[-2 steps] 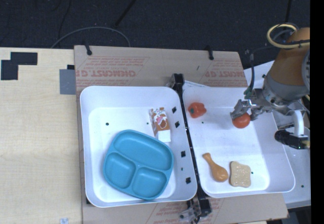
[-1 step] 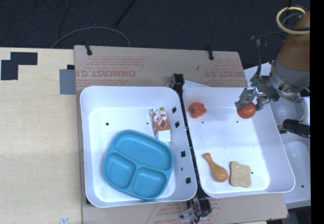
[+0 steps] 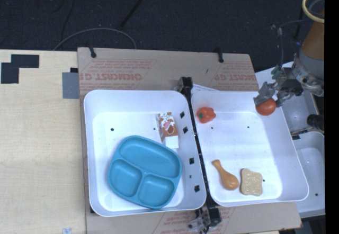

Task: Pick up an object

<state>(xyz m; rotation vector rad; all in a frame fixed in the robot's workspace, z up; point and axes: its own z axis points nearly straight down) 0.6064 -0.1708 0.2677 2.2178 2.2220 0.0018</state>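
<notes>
My gripper point(image 3: 269, 98) hangs above the far right corner of the right bin point(image 3: 275, 143), shut on a small red tomato point(image 3: 266, 107) held between its fingers. Lower in that bin lie a red pepper-like toy point(image 3: 206, 115) at the far left, a tan drumstick point(image 3: 225, 174) and a slice of toast point(image 3: 251, 182) near the front. The left bin point(image 3: 100, 122) holds a blue divided plate point(image 3: 144, 171) and a small snack packet point(image 3: 168, 127).
A black divider with clips point(image 3: 192, 143) runs between the two bins. Both bins rest on a cardboard sheet point(image 3: 159, 69). The arm's grey wrist with its orange band point(image 3: 313, 42) stands at the right edge, beside another white tray point(image 3: 312, 169).
</notes>
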